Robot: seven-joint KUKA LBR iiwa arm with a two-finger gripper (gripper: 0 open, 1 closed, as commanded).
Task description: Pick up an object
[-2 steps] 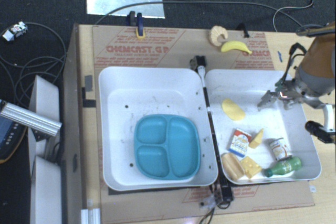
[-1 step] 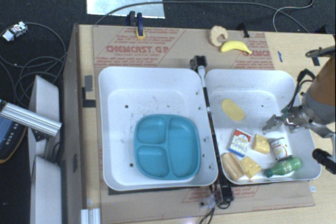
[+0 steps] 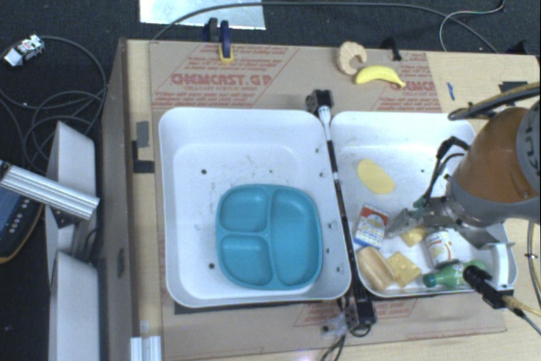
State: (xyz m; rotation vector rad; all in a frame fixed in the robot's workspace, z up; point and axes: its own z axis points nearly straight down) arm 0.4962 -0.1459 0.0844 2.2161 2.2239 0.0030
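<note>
- The gripper hangs low in the right bin, its metal fingers spread apart with nothing between them, tips just beside a small red-and-white carton.
- Objects crowd the bin's near edge: a pale bread-like piece, a yellow block, a small jar, a green bottle. A flat yellow oval lies apart, with bare white floor around it.
- The left bin bears a smooth blue divided plate.
- A banana rests on the cardboard beyond the bins.
</note>
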